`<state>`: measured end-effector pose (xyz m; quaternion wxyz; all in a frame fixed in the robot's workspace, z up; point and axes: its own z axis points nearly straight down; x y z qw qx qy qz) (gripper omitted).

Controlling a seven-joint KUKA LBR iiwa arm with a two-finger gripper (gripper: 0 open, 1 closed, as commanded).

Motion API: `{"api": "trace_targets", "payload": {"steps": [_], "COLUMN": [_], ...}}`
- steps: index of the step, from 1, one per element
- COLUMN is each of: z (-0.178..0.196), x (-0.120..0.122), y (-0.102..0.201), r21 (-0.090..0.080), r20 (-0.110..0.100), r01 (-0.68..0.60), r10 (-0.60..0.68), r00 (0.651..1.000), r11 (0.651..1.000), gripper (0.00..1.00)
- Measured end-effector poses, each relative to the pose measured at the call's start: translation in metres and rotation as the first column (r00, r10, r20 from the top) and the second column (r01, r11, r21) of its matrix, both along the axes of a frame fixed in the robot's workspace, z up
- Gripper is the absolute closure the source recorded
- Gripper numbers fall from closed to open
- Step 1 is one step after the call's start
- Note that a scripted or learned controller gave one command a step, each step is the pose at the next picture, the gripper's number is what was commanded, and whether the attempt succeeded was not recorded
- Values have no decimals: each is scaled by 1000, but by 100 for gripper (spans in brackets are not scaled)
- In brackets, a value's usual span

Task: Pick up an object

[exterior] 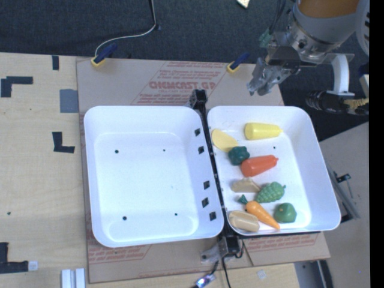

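Nothing is picked yet: the pincer (264, 83), its opening impossible to tell, hangs at upper right above the right bin (317, 161) of toy food.

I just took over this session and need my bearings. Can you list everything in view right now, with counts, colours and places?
Bins: 2, white, side by side on the cardboard sheet.
Toy corn: 1, yellow, right bin, far end.
Toy lemon slice: 1, yellow, right bin, near the divider.
Toy broccoli: 1, dark green, right bin.
Toy pepper: 1, red-orange, middle of right bin.
Toy grapes: 1, green, right bin.
Toy carrot: 1, orange, near end.
Toy bread roll: 1, tan, near corner.
Toy green pepper: 1, green, near end.
Clamps: 2, blue-yellow, cardboard's far edge.
End effector: 1, grey, above the cardboard beyond the right bin.
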<state>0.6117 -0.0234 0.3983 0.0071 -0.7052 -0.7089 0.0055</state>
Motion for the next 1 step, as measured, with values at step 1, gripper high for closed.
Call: {"api": "trace_targets", "payload": {"steps": [1], "z": [126], "x": [8], "y": [42], "r21": [-1], "r20": [31], "r01": [-2], "r10": [2], "r00": [1000], "r11": [1000], "gripper": [100]}}
